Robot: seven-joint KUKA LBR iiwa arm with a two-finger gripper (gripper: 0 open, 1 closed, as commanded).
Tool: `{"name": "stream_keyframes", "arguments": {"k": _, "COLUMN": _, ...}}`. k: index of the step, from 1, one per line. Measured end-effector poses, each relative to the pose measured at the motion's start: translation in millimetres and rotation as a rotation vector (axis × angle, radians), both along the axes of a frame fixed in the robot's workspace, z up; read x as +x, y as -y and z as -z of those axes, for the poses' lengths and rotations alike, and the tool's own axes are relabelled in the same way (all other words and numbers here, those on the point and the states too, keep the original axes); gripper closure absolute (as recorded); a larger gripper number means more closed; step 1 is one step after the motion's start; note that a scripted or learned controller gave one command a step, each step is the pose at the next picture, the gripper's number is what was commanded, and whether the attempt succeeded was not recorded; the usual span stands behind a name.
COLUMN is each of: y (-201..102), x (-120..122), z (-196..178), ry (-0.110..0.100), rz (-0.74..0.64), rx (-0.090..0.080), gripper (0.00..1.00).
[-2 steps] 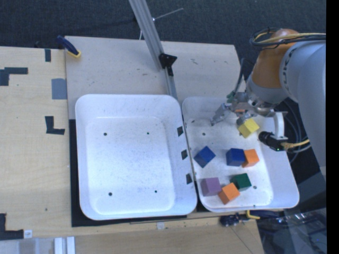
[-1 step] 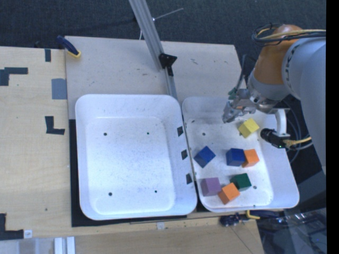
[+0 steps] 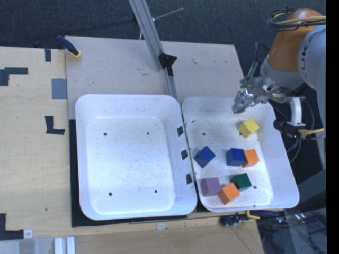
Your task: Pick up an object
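two white bins share my bench; the gripper hovers above a yellow block, approach underway. finger state i cannot tell; next, i'd descend squarely.

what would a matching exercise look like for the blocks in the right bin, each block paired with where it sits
Things:
1. yellow block
2. purple block
3. green block
4. lone blue block

Places:
A. nearest the bin's front-left corner
B. just below the gripper, by the far end
C. wedged between two orange blocks, one above, one below
D. alone near the bin's middle, left of the blue-orange pair

Pairs: 1-B, 2-A, 3-C, 4-D
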State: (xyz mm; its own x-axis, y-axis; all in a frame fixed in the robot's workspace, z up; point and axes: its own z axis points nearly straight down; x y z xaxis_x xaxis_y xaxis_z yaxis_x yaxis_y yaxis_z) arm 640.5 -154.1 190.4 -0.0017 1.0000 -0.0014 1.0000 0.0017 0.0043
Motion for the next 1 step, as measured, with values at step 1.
{"name": "stream_keyframes", "arguments": {"k": 1, "y": -0.9, "x": 0.5, "z": -13.7, "ry": -0.004, "rz": -0.001, "rx": 0.002, "gripper": 1.00}}
